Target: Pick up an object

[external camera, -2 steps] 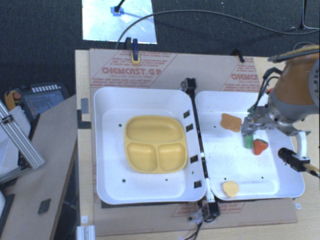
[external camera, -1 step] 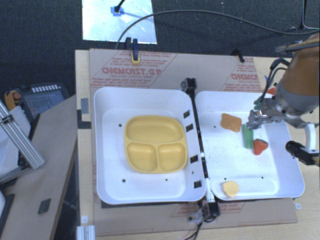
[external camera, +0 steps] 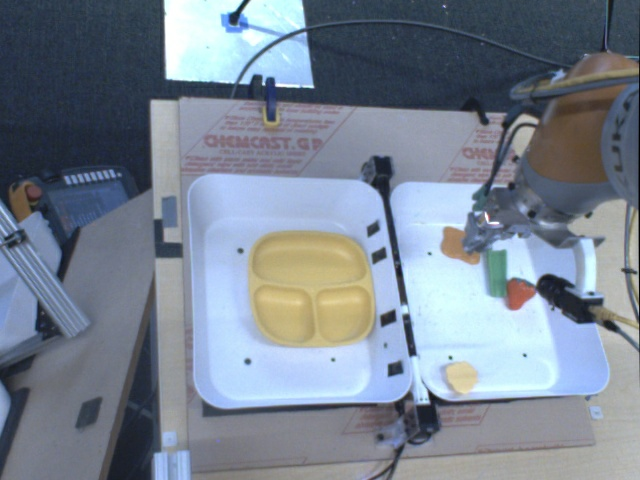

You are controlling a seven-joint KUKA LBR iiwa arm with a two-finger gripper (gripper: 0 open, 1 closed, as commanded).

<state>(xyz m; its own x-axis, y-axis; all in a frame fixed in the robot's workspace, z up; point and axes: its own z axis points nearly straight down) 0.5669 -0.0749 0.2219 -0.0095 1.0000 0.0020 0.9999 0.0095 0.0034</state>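
**Gripper low over right bin, nothing seen gripped**

Two white bins side by side on bench: left bin point(external camera: 215, 268), right bin point(external camera: 560, 363). Grey arm point(external camera: 580, 138) with orange band in from 3 o'clock, wrist over right bin's upper half. Yellow three-compartment tray point(external camera: 308, 286) flat at centre of left bin. Gripper point(external camera: 484, 230) down at roughly 11 o'clock of right bin's centre; finger state blocked by wrist, cannot tell. Orange piece point(external camera: 457, 245) just beside gripper, at its 8 o'clock, partly tucked under it. Green stick point(external camera: 496, 272) upright in frame at gripper's 5 o'clock, near bin centre. Red piece point(external camera: 519, 293) touching or just beside green stick's lower end, at 4 o'clock. Pale yellow piece point(external camera: 461, 376) well apart, at bin's 7 o'clock near front wall.
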